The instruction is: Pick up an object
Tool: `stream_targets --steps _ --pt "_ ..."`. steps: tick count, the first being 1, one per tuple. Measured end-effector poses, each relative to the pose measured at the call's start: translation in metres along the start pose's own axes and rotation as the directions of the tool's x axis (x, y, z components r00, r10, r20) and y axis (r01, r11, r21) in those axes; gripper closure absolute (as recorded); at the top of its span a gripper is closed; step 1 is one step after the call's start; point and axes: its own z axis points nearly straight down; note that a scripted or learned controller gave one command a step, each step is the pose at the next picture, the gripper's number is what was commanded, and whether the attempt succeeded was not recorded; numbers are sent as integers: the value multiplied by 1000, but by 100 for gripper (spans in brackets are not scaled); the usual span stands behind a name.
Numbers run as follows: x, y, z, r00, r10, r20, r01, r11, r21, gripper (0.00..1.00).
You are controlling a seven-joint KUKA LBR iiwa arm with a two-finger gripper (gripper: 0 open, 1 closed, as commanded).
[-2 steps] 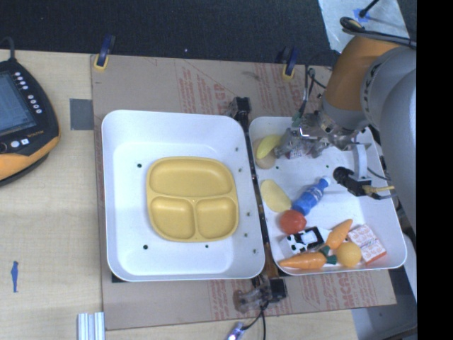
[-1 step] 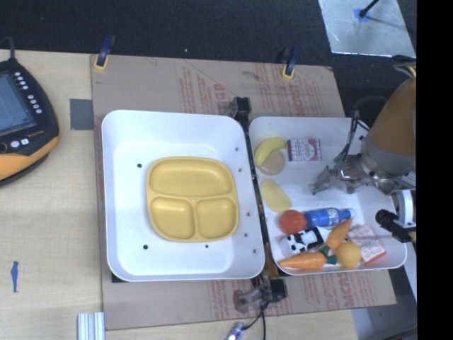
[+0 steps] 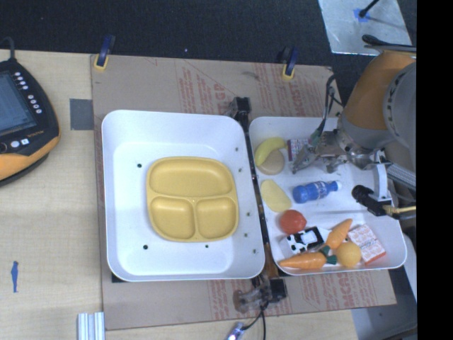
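The gripper (image 3: pixel 306 160) is hovering low over the far end of the right bin (image 3: pixel 396 261), its fingers spread a little apart and closing on nothing. Touching or just past its tip, a small printed packet (image 3: pixel 299 147) is lying flat, and the pale yellow banana piece (image 3: pixel 270 155) is sitting just beyond that. On the near side of the fingers the blue bottle (image 3: pixel 314 190) is lying on its side, with the yellow lemon-shaped piece (image 3: pixel 274 195) just off its end. Farther toward the near end, well apart from the tip, the red tomato (image 3: pixel 292 222), a black-and-white toy (image 3: pixel 304 241), two carrots (image 3: pixel 303 261) and an orange ball (image 3: pixel 348 255) are crowding together.

The risk, as I am judging it, is that the fingers are closing on a flat packet and slipping off, or nudging the banana piece against the bin wall instead of straddling it; the bottle could roll away if clipped.

Away from the tip, the left bin (image 3: pixel 120 253) is holding a yellow divided tray (image 3: pixel 192 197). Both bins are resting on brown cardboard (image 3: pixel 170 83) clamped to a light wooden bench (image 3: pixel 42 239), with a teach pendant (image 3: pixel 21 122) lying at its far edge
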Motion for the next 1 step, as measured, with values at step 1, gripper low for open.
stream_targets --steps 1 --pt "11 -37 1 1000 2 1 -2 1000 2 0"
